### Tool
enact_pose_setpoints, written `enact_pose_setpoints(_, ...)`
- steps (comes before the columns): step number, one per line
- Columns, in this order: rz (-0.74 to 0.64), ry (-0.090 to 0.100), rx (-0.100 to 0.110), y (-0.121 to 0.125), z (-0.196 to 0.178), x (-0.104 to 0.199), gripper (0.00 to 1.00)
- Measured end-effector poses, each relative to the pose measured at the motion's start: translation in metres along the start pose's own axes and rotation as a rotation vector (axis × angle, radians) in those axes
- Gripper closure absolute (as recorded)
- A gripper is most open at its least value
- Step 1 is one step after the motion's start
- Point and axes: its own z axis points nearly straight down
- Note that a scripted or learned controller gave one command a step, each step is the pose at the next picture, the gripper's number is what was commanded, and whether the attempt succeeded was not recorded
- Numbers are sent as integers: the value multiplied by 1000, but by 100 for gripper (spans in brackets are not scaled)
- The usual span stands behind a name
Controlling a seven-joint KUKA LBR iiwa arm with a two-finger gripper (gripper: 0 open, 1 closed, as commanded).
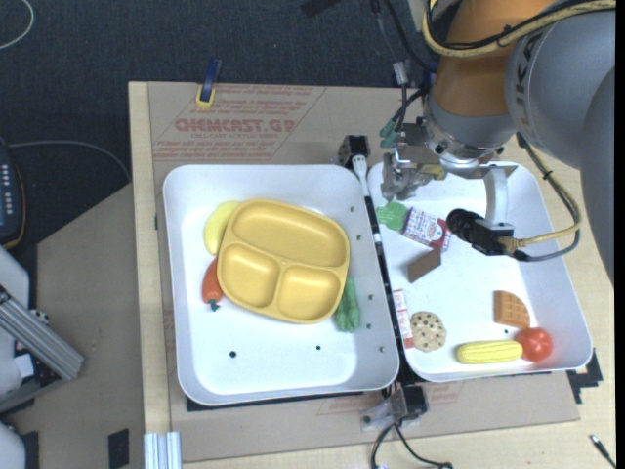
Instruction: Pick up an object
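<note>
A single fixed camera looked down at a slant from above the bench (156, 262), close enough that the two white bins, the left bin (186, 291) and the right bin (566, 301), spanned most of the frame. The arm (527, 57) entered from the far right.

Two white bins (186, 262), one yellow tray (281, 260), one cookie (427, 329), one waffle (510, 309)

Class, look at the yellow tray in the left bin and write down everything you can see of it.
The yellow tray looks like smooth moulded plastic with rounded corners and three compartments: one long one along the far side, two smaller ones nearer the camera. It lies right way up, slightly skewed, in the left bin. It partly covers a yellow piece, a red piece and a green piece, which stick out from under its edges.
</note>
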Motion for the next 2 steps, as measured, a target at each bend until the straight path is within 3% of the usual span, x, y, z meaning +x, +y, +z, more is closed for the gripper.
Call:
enact_pose_setpoints(1,0,0,7,4,19,59,100)
enact_pose_setpoints(2,4,-1,0,6,2,54,100)
